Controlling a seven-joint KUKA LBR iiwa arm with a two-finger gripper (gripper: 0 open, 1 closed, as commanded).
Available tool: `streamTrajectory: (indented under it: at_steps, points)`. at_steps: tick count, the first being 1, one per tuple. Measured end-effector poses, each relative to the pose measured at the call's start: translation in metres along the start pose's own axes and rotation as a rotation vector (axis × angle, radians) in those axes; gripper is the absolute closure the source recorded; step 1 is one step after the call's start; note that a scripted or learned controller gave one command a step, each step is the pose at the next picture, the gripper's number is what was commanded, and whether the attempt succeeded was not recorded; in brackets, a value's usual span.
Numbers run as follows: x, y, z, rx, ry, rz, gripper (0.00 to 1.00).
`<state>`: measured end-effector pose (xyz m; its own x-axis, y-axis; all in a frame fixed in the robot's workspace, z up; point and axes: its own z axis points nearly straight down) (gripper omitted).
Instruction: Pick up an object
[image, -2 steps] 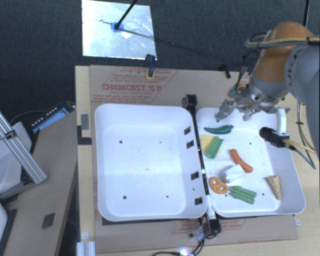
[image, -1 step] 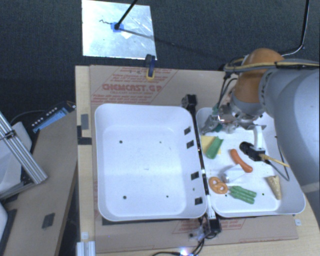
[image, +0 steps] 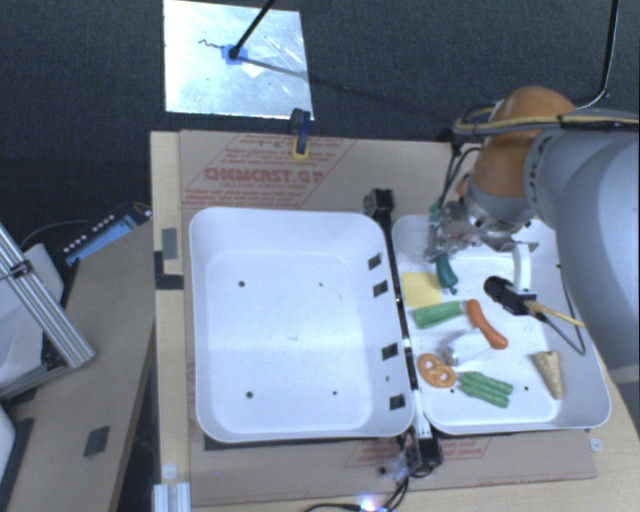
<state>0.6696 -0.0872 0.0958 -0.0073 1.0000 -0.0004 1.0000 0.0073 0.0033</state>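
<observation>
My gripper (image: 439, 248) is low in the right bin (image: 585, 400), near its back left corner. A teal object (image: 446, 272) sticks out from right under it, slanting toward the front; whether it is gripped is hidden. Just in front lie a yellow block (image: 420, 290) and a green cylinder (image: 437, 314). An orange sausage-shaped piece (image: 487, 325) lies to their right. Nearer the front are a pretzel (image: 435, 370), a small white piece (image: 457, 350), a green pod (image: 486, 388) and a tan wedge (image: 548, 372).
The left bin (image: 215, 400) stands beside the right one, with black clips (image: 381, 288) along the shared rim. The arm's grey body (image: 590, 200) hangs over the right bin's back right. A silver sheet (image: 236, 58) lies beyond the bench.
</observation>
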Motion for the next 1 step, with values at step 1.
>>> streamTrajectory:
  at_steps: [1]
  points:
    - [0.0731, 0.0021, -0.0959, -0.008, 0.003, -0.004, 1.00]
